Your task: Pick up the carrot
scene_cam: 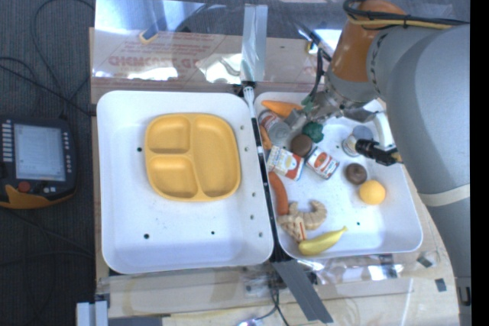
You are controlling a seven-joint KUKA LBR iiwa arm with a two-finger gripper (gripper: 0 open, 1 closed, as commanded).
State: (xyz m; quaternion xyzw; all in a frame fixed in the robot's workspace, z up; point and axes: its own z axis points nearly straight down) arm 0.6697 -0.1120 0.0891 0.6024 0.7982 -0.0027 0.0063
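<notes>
The carrot [278, 108], orange and tapered, lies at the far left corner of the right bin [397, 229], pointing toward the bin's dividing wall. My gripper [296, 124] hangs low just to the carrot's near right, reaching down from the grey arm with its orange band [353, 50]. The gripper's tip is lost among the cluttered items, and nothing shows as held in it.
The right bin holds a brown ball [302, 145], two red-and-white packets [283, 162], a sausage [280, 195], a banana [321, 240], a yellow fruit [372, 192] and a brown donut [356, 173]. A yellow divided plate [192, 156] sits in the left bin [122, 240].
</notes>
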